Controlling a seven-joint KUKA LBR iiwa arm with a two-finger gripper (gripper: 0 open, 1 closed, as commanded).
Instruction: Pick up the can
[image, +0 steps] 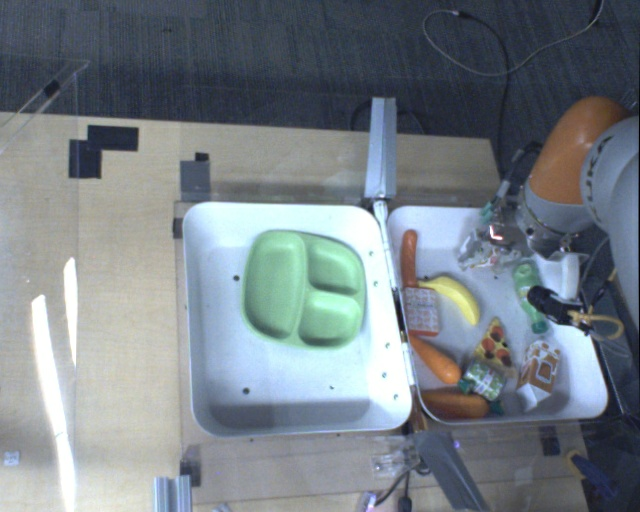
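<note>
The can (483, 381) is small with a green label. It lies on its side near the front of the right bin (597, 398), between a carrot (435, 360) and a small carton (540, 370). My gripper (489, 247) hangs over the back of the right bin, well behind the can and apart from it. Nothing shows in its grasp. The grey arm with its orange band (565, 150) reaches in from the right.
The right bin also holds a sausage (408, 255), a banana (455, 297), a red and white packet (422, 310), a strawberry-printed box (493, 343), a green bottle (527, 285) and an orange sausage (455, 403). A green divided plate (303, 287) lies in the left bin (215, 400).
</note>
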